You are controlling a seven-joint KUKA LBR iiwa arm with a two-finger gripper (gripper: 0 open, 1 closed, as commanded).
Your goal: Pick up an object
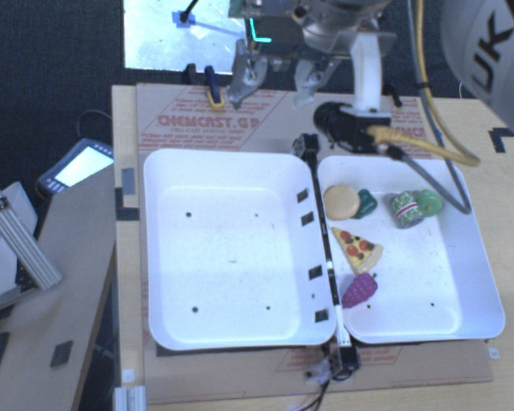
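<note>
Left bin [154, 255]: shallow, white, with small dark dots on its floor.

Gripper [274, 86]: at the far edge of the bench, above the brown board [206, 120] printed with red lettering, beyond the far rim of both bins. Its two fingers [242, 77] hang apart, released, with nothing between them.

Divider: a dark strip with black clips where the two bins meet.

Right bin [475, 289]: shallow, white, holding five objects, all in its far-left part.
- Round tan bun [341, 201], near the far-left corner.
- Dark green piece [365, 202], touching the bun's right side.
- Pizza slice [357, 248], nearer than the bun, just beside the divider.
- Purple grape cluster [359, 290], just nearer than the pizza slice.
- Patterned can [405, 210] lying on its side, with a green object [428, 201] against its right end.

Yellow and grey cables [428, 148] cross the right bin's far rim.
</note>
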